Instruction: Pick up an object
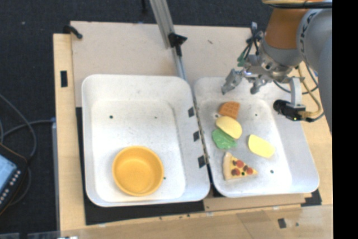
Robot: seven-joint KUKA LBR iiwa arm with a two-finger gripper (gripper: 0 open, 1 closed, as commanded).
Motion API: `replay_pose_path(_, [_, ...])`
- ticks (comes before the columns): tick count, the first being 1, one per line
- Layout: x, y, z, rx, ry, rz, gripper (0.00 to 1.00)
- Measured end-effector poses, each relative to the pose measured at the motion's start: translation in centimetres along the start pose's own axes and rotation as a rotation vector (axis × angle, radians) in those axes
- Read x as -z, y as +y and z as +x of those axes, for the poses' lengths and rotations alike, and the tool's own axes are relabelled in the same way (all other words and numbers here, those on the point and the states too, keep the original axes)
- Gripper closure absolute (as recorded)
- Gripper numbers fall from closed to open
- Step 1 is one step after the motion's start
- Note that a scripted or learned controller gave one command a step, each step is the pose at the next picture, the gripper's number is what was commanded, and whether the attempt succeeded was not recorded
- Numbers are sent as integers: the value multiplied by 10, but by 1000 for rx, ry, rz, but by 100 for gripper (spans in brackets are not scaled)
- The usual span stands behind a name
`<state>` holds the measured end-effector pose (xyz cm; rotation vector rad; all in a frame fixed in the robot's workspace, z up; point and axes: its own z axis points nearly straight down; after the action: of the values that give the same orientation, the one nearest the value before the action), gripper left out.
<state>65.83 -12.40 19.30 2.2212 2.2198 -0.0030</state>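
The tool [244, 82] is seen above the far edge of the right bin [291, 168], with its two fingers spread apart and nothing between them, so it is released. Above it, the grey arm [316, 36] with the orange band [288, 17] is reaching in from the right side.

Just below the tool, inside the right bin, a small brown toy piece like bread [229, 109] is placed. A pale yellow toy piece [229, 126] is touching it on the near side, and this one is lying partly over a green toy leaf [223, 140]. A second yellow oval piece [260, 146] is found to the right, apart from the others. Near the front of the bin, a toy pizza slice [237, 166] with red dots is lying flat.

In the left bin [100, 98], a yellow bowl [138, 170] is standing upright near the front edge. Both bins are carried by the wooden bench [117, 42]. A metal rail [159, 3] is slanting from the top of the view down to the gap between the bins.
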Motion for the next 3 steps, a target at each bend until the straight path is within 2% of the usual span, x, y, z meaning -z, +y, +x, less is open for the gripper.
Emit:
replay_pose_path(1, [-43,3,-3,-2,0,3,0])
replay_pose_path(2, [-28,5,-4,-3,0,-6,100])
replay_pose_path(3, [37,4,-6,-2,1,-9,100])
